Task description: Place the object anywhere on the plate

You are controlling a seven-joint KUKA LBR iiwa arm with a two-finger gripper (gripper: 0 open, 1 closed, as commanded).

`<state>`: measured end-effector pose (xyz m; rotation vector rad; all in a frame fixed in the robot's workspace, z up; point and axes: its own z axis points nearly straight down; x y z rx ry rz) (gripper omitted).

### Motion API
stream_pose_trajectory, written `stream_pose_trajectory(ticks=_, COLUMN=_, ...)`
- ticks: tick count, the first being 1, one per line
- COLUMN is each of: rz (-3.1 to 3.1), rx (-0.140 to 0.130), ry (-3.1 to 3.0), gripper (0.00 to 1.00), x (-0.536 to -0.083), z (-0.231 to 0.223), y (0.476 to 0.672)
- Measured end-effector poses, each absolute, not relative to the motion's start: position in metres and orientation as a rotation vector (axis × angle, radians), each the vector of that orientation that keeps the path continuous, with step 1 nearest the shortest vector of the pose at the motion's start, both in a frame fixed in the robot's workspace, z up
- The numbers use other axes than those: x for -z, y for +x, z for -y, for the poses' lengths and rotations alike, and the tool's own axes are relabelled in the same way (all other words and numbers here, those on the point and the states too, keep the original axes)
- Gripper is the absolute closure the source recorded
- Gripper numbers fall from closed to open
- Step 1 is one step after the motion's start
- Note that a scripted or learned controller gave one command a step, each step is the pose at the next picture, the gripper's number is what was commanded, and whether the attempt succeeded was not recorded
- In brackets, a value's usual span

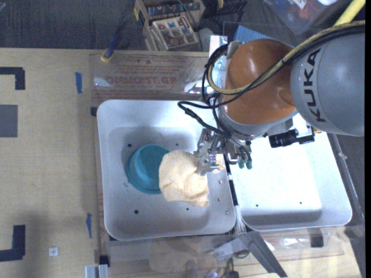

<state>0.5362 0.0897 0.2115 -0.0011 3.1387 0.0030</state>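
Camera view: cloth at the fingers, plate just beyond.

The gripper (210,162) is seen low in the left bin (110,117); whether anything is clamped cannot be told. The yellow cloth (182,178) is bunched just left of it, its edge touching the tip and draped over the blue plate (142,167), which lies further left.
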Motion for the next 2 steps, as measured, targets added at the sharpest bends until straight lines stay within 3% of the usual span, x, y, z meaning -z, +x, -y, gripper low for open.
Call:
stream_pose_trajectory(ticks=1, rz=-3.136, rx=-0.004, ry=-0.004, gripper=1.0, x=-0.2158, z=-0.134, y=0.5263)
stream_pose_trajectory(ticks=2, rz=-3.136, rx=-0.004, ry=-0.004, gripper=0.0, x=-0.2161, z=-0.1339, y=0.5265)
